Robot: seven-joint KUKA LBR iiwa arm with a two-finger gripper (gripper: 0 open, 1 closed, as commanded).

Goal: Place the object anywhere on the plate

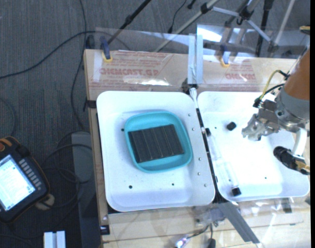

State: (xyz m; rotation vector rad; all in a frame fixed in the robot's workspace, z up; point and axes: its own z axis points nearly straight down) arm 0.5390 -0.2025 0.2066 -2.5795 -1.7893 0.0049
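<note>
Teal square plastic plate point(158, 142), holding a dark ribbed slab, sits in the left bin point(113, 185) unloaded, while the small black object point(231, 125) lies in the right bin point(261, 187) just left of the gripper point(254, 129), whose opening cannot be judged.

Bright, even light from above washes out the two white bins point(147, 198) — their surfaces nearly lose detail. Shadows are soft and short. The picture is slightly grainy and soft (the gripper point(258, 125) looks blurred), while the floor point(38, 45) stays dim.
</note>
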